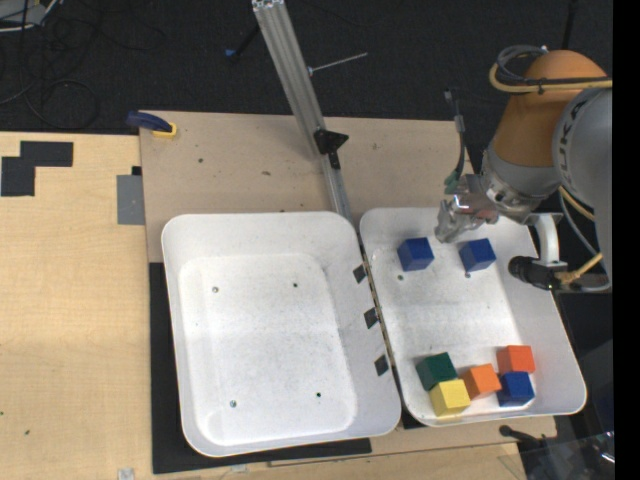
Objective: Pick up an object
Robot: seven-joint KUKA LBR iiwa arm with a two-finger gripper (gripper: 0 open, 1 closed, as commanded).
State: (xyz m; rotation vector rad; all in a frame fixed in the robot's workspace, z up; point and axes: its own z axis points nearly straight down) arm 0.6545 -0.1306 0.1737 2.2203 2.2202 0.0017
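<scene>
The arm (560, 118) reaches in from the right, orange band uppermost, wrist angled down over the far end of the right bin (560, 353). The end effector (452, 223) hangs between and just above two blue cubes. Whether it is open or closed cannot be told: the metal tip is small and blurred. Nothing is visible held in it.

Right bin contents:
- Blue cube (415, 254), far-left part of the bin, just below-left of the end effector.
- Second blue cube (477, 255), just beside the first, to its right, below-right of the end effector.
- Cluster in the near right corner: green cube (435, 369), yellow cube (450, 396), orange cube (482, 379), red cube (516, 358), small blue cube (516, 388). These sit touching or nearly touching one another, well apart from the two far blue cubes.

The left bin (190, 243) lies alongside the right bin on the tabletop (230, 168), edges meeting at the middle. A slanted aluminium rail (295, 78) rises behind the bins.
</scene>
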